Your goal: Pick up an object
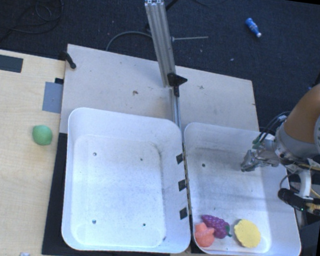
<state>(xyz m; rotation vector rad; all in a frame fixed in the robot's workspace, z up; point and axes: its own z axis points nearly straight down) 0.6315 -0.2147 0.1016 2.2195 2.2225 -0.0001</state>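
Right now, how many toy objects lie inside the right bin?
3, all along its near edge: an orange-red piece at the near-left corner, purple grapes touching it, and a yellow round piece further right.

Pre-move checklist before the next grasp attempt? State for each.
1. Targets in reach: purple grapes, orange piece and yellow piece lie in the right bin near its front edge: ok.
2. Gripper over a target: it sits above bare bin floor, away from them: not ok.
3. Finger state: cannot tell.
4. Object held: none seen: not ok.
5. Grapes touch the orange piece, crowded grasp: not ok.
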